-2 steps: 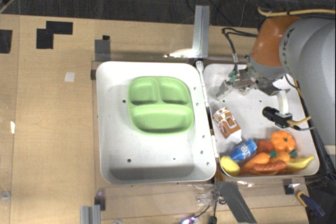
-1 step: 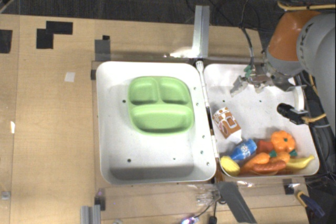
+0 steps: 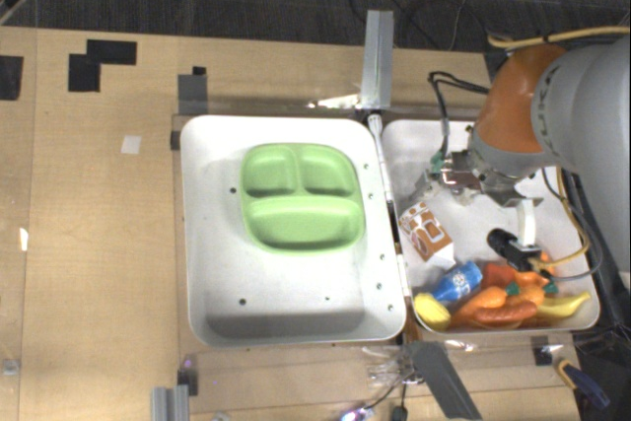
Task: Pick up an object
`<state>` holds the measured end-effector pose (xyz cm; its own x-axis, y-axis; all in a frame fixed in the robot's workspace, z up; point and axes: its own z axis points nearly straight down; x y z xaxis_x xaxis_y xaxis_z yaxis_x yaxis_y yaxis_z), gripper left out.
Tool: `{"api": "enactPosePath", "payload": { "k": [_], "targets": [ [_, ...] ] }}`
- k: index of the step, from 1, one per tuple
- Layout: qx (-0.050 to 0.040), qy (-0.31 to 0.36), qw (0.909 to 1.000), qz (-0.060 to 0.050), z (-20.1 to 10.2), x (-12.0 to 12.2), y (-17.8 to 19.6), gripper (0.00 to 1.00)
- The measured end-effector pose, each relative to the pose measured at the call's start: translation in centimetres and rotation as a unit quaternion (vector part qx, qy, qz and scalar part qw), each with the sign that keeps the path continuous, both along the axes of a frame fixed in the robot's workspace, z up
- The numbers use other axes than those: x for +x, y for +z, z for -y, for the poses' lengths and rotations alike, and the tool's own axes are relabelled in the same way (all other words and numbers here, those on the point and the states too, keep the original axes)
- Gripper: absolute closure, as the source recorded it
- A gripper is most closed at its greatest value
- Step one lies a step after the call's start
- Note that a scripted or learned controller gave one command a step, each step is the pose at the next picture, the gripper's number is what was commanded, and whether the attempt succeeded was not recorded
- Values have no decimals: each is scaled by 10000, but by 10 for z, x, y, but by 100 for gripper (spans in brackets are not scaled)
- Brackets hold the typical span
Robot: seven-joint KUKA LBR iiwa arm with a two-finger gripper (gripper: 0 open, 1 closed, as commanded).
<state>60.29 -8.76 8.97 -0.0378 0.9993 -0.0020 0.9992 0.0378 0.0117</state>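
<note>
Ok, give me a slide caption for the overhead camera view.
KUKA arm's gripper above the right bin of piled toys; green divided plate in the left bin.

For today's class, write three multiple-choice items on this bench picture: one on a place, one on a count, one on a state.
1. Where is the green tray?
A. left bin
B. right bin
C. floor

2. How many compartments does the tray have?
A. one
B. three
C. six

3. How do the toys lie?
A. spread evenly
B. stacked on the tray
C. heaped at the right bin's near edge

Answers: 1 A, it sits in the left bin. 2 B, two small above one wide. 3 C, they crowd the right bin bottom edge.
</note>
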Motion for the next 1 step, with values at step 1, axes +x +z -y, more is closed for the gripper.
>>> {"api": "enactPosePath", "payload": {
  "k": [1],
  "targets": [
    [3, 87, 10000, 6, 25, -14, 0, 0]
  ]
}}
